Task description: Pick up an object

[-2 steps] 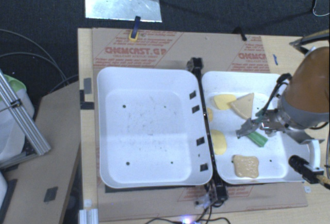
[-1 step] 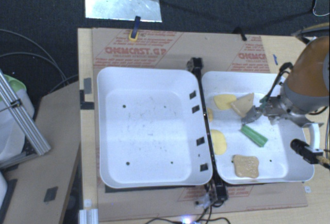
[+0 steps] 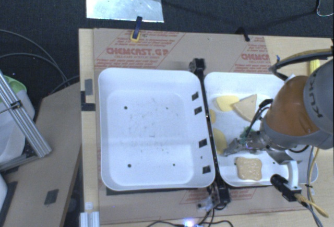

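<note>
The pincer [image 3: 236,146] hangs low in the right bin [image 3: 225,81]; I cannot tell its state. I'd centre it over the tan slab [image 3: 248,168] at five o'clock, then descend squarely.

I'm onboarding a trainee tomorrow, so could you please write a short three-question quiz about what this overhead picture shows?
1. True or false: the pale yellow wedge lies in the left bin.
2. Which thing lies nearest the front wall of the right bin? A) the tan slice B) the yellow wedge C) the round yellow piece
3. Fill in: the gripper hangs over the ___ bin.

Key:
1. False; it lies in the right bin.
2. A
3. right
</note>
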Motion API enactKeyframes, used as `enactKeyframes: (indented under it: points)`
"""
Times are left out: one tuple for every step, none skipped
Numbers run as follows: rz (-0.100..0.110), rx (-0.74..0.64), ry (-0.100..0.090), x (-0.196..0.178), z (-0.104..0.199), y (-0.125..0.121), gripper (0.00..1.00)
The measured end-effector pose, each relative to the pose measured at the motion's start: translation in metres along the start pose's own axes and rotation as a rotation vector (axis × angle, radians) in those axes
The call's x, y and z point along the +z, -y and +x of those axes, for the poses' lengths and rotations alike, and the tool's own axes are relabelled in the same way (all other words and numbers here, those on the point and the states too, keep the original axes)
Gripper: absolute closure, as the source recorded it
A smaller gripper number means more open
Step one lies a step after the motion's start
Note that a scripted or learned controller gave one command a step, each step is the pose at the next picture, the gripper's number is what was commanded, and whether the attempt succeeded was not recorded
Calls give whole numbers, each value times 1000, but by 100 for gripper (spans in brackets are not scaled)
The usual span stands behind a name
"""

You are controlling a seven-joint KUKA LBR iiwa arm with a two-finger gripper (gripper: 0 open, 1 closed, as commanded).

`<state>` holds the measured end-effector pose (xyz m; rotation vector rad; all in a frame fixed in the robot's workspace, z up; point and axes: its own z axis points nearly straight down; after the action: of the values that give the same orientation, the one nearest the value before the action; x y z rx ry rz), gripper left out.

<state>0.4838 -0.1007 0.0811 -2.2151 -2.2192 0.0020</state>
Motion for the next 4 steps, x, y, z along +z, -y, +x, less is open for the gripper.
enactKeyframes:
  points:
    - [-9,0,3,-14,-3,-4,100]
    - [-25,-11,2,-210,74,-24,100]
    - [-5,-7,1,-165,124,-7,100]
    - [-18,-7,0,-264,152,-3,100]
